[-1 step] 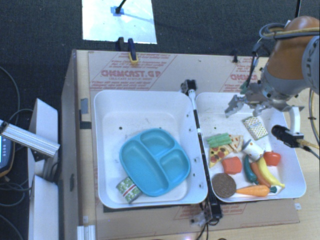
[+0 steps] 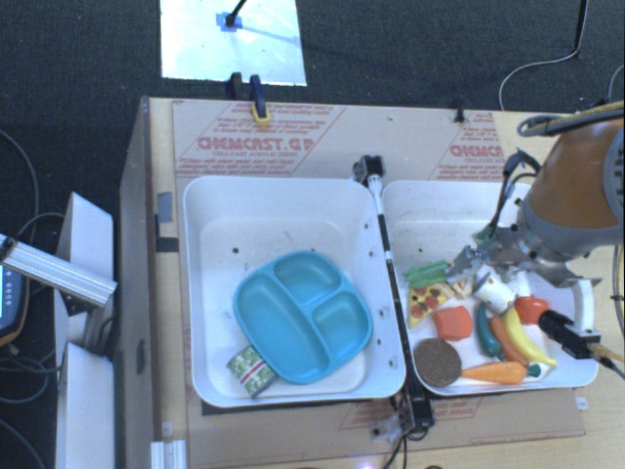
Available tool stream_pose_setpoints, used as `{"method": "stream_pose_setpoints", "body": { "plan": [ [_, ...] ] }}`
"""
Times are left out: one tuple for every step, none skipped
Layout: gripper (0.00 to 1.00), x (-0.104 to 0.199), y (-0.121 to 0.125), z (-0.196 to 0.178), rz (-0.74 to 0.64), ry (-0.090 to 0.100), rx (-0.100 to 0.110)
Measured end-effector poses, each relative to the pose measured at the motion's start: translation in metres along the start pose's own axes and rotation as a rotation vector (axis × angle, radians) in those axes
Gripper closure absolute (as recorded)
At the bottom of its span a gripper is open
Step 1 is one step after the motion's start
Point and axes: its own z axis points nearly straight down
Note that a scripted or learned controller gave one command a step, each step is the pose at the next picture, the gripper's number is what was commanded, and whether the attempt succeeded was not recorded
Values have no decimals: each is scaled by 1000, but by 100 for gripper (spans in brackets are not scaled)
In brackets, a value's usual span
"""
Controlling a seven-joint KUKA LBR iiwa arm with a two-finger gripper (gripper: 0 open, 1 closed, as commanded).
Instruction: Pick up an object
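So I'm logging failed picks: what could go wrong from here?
The tool sits over a tight cluster: the pizza slice, orange block and banana lie crowded together, so it may nudge or grab a neighbour. Flat items like the brown disc may slip.

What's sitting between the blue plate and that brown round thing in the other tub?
In the camera view, only the two bins' adjoining white walls, with a dark strip along the seam, lie between the blue plate and the brown disc.

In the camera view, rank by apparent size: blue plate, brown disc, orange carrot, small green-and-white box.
1. Blue plate
2. Brown disc
3. Orange carrot and small green-and-white box look alike; not ranked.
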Motion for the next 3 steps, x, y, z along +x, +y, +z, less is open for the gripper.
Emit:
{"method": "stream_pose_setpoints", "body": {
  "plan": [
    [0, 29, -33, 82, 0, 2, -2],
    [0, 31, 25, 80, -2, 0, -5],
    [0, 29, -30, 84, 0, 0, -1]
  ]
}}
